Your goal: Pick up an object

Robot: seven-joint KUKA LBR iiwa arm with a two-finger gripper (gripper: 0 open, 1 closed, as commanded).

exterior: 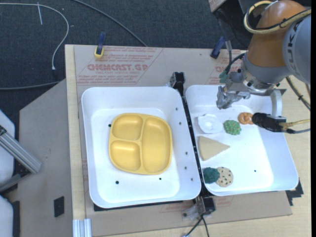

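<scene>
The claw (226, 100), its fingers close together and holding nothing, hangs over the far part of the right bin (276, 174), so the reach is in hand; next it must descend onto the white cup (207, 123) just beside it.

Red "CHEMCAST GP" print repeats on brown board (123, 65) under bins; other txt unreadable.

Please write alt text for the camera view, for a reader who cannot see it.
The arm's pincer hangs over the right bin, above small toy foods: a green floret, a cookie, a pale wedge. The left bin holds a yellow divided plate.
</scene>
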